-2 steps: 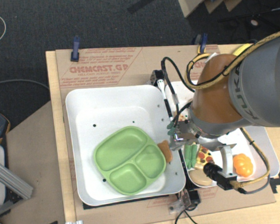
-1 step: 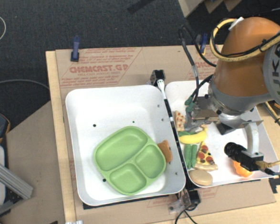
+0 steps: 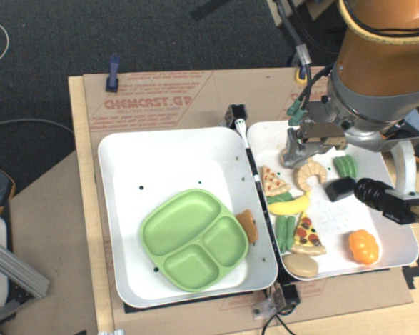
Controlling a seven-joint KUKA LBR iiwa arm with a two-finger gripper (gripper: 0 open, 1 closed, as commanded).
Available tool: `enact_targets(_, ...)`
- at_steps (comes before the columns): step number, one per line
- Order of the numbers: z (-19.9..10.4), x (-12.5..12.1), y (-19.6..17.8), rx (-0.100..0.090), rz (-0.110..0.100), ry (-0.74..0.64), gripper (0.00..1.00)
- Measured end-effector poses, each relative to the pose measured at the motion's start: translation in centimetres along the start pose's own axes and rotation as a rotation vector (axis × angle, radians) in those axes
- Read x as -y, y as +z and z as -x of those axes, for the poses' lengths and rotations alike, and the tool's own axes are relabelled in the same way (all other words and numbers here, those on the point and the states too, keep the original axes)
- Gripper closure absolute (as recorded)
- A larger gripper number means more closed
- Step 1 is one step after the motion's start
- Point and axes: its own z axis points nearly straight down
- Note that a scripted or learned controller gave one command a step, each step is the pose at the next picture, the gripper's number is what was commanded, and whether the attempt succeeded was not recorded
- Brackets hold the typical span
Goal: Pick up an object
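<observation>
The claw point(image 3: 300, 157) hovers just above the croissant point(image 3: 311, 172); the banana point(image 3: 289, 205) lies with its long axis nine-to-three.

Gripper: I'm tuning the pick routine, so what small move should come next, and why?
Probably a short descent. The gripper hangs over the right bin, just above the tan croissant-like piece, with nothing seen between its fingers, so lowering onto that piece seems the likeliest step.

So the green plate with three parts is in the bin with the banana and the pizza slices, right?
Not quite. The camera view shows the green plate in the left bin, beside a small brown piece. The banana and the pizza slices lie in the right bin.
</observation>
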Motion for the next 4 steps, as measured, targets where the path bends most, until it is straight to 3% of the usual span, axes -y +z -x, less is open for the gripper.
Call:
enact_targets(1,-2.5,0.1,0.8,0.002,-0.015,0.001,1.00)
enact_targets(3,-2.4,0.0,-1.3,0.004,-0.009,0.002,1.00)
enact_targets(4,-4.0,-2.1,-1.3,0.003,-0.010,0.003,1.00)
